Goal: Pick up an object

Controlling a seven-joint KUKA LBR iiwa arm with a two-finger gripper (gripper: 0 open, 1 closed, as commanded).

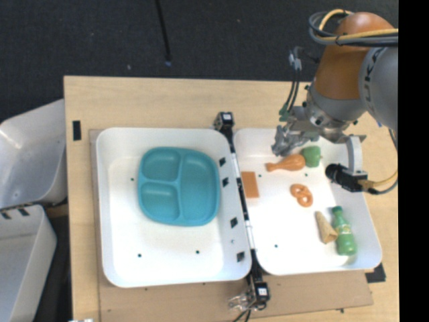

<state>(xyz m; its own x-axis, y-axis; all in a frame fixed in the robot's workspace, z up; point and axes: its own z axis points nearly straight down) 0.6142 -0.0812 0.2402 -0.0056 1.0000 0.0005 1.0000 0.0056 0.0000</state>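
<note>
Jaws: you cannot tell their state | gripper [287,141] hovers above drumstick [287,164] | likely light, stiff, smooth: take its thick end

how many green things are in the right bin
2. One green block sits near the bin's far side, just right of the gripper. A green bottle lies near the right front corner, beside a tan cone. The arm may hide more.

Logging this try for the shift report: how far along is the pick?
Done: the grey arm's gripper is down in the right white bin, beside the orange drumstick-shaped toy. In hand: nothing visibly lifted; the toy lies on the bin floor. Left: grasping and raising an object. Whether the grip has closed cannot be told.
</note>
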